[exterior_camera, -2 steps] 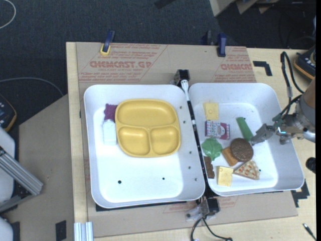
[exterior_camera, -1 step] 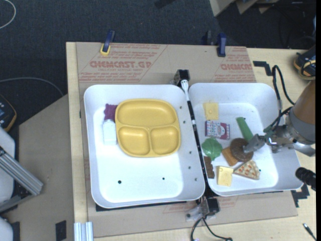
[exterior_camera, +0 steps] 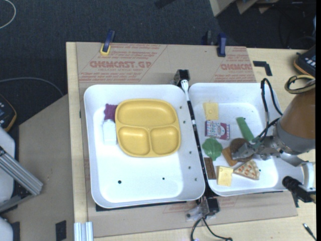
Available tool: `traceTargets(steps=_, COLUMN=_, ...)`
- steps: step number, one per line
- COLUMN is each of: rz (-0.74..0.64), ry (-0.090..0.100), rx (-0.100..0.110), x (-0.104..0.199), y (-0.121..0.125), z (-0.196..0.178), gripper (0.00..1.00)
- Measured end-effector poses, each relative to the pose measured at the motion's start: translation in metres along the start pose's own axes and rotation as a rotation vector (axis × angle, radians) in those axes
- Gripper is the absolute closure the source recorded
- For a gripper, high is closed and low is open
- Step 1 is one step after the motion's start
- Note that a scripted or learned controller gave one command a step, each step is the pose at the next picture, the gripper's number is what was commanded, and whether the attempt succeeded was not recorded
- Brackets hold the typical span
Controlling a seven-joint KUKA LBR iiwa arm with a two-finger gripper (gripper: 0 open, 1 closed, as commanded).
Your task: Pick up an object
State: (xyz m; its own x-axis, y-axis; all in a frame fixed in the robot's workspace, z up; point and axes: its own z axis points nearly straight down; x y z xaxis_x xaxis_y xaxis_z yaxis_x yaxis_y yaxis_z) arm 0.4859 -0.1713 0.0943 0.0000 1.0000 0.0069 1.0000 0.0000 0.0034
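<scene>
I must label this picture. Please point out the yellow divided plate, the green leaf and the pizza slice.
yellow divided plate (exterior_camera: 146,113): camera view, its large compartment.
green leaf (exterior_camera: 212,148): camera view, its middle.
pizza slice (exterior_camera: 247,170): camera view, its topping.

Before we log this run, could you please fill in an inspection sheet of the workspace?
Surface: cardboard-covered bench with left bin and right bin.
Job's things: yellow divided plate and purple item in left bin; toy foods in right bin, including pizza slice and cheese wedge.
Clutter: nothing seen.
Grippers: gripper low in right bin, near the pizza slice.
Cables: black cable over right bin.
Surroundings: dark carpet.
</scene>
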Motion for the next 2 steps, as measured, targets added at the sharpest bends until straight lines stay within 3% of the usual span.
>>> traceTargets(steps=1, rz=-0.002, ry=-0.002, rx=-0.003, x=0.001, y=0.004, z=0.003, gripper=0.0)
traceTargets(steps=2, rz=0.0, ry=-0.008, rx=-0.012, x=-0.001, y=0.006, z=-0.01, gripper=1.0)
